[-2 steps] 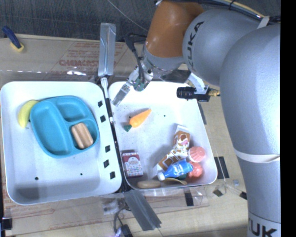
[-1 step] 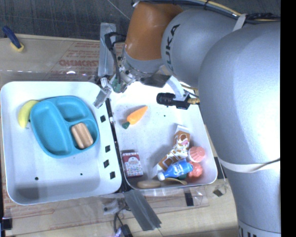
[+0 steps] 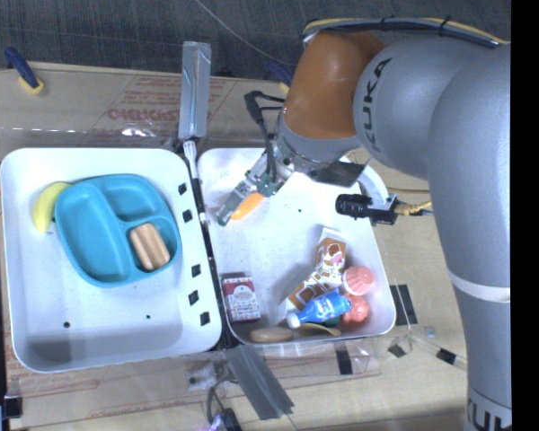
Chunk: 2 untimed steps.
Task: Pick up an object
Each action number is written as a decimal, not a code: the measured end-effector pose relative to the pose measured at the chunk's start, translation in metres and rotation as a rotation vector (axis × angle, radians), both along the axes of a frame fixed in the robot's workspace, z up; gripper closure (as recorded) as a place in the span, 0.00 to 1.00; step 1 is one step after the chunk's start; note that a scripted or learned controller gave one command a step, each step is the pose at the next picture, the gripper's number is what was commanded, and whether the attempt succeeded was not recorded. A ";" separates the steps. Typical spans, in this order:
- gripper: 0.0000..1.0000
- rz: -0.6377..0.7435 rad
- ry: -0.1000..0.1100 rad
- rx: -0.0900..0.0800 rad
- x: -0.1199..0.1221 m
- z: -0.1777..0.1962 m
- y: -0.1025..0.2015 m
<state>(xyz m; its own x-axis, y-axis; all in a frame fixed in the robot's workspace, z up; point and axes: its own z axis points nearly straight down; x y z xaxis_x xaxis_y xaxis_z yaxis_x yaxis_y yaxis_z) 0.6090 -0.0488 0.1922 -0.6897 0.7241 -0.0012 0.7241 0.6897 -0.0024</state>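
- The gripper (image 3: 242,201) is seen low over the far left part of the right bin (image 3: 278,245).
- An orange carrot-like object (image 3: 248,206) is pinched between its nearly closed fingers.
- A blue plate (image 3: 99,232) with a bread roll (image 3: 149,246) is seen in the left bin (image 3: 36,330).

One fixed camera looks down at a slant on both bins (image 3: 99,348); the arm (image 3: 431,97) enters from the right.

Dark grey carpet floor (image 3: 90,7), cardboard-covered bench (image 3: 99,97), pale wooden edge (image 3: 386,393)
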 end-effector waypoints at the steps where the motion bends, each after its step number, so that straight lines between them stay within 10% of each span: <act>1: 0.00 -0.057 -0.014 0.000 0.008 -0.089 -0.047; 2: 1.00 -0.054 -0.024 -0.003 0.011 -0.075 -0.047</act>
<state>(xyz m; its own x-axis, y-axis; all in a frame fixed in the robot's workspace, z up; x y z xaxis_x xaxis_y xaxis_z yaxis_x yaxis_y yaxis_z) 0.6198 -0.0962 0.1172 -0.6494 0.7602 -0.0191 0.7601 0.6497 0.0133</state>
